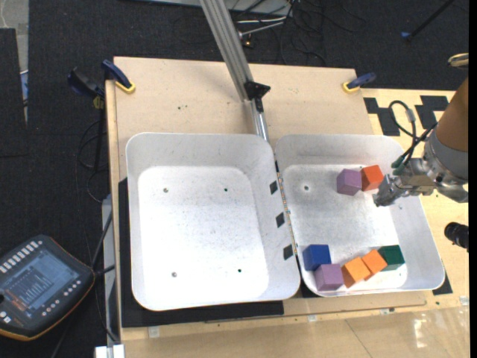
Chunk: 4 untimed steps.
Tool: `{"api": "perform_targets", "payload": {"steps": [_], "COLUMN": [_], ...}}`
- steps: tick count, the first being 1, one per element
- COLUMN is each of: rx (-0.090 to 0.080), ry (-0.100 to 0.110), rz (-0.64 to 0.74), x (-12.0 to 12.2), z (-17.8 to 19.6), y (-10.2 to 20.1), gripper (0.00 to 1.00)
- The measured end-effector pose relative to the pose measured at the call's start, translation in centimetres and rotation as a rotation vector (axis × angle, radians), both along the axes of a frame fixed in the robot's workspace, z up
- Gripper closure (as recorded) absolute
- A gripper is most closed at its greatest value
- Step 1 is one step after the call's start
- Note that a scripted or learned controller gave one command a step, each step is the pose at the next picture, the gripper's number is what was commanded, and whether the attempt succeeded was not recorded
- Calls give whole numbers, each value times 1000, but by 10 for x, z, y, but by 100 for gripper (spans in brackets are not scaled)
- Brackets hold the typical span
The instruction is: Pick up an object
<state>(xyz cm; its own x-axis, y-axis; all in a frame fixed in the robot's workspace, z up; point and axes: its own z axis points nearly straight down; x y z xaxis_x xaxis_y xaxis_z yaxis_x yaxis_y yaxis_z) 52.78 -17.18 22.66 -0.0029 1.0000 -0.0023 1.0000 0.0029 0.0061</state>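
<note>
Arm entered from the right, wrist angled down-left over the right bin (428,271). Gripper (385,197) hung low by that bin's right wall.

— Where does the camera sit?
— High above the bench (223,95), fixed, slanting down from the near side — both white bins (149,155) fit whole, floor showing around them.

A pale wooden worktop (194,95) sits on a dark floor (52,125) strewn with black cables (313,10). Blue-and-yellow clamps (118,77) grip its far corners, and a slanted metal pole (227,39) crosses its back edge. A handheld control pendant (37,286) lies at lower left.
</note>
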Motion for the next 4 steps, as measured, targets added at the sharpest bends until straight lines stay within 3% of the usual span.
{"api": "perform_targets", "payload": {"steps": [1,3,4], "rx": [1,4,4], "ry": [2,7,5], "rz": [0,5,6], "x": [1,22,30], "z": [19,6,16], "y": [0,100,156], "gripper": [100,100,100]}}
